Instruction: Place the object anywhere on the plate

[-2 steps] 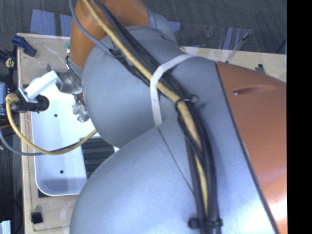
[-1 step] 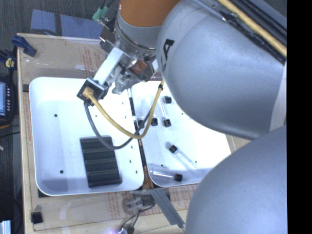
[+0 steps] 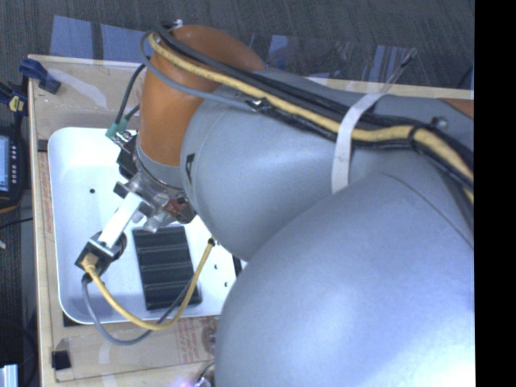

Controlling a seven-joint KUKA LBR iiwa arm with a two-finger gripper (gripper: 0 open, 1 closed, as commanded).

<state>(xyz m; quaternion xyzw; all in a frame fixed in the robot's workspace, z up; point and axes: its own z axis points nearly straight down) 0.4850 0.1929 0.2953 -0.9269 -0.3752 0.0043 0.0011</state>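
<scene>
The grey arm (image 3: 339, 240) is covering most of the right side, its orange band (image 3: 181, 95) sitting above the left white bin (image 3: 68, 216). The gripper (image 3: 157, 216) is hanging over a dark ribbed object (image 3: 165, 268) lying on the bin floor. Jaw opening cannot be determined.

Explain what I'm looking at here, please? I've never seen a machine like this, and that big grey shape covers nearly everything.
That big grey shape is a robot arm, with an orange band just above its wrist. The camera is fixed above a workbench and looks down at a slant, and the arm reaches in from the right, so it blocks much of the scene. Under it sits a shallow white bin on a wooden bench. The arm's gripper hangs over the bin; a dark ribbed block is the part you can see, and I cannot tell whether it holds anything. Yellow and grey cables loop beside it, and more cables run along the arm.
</scene>
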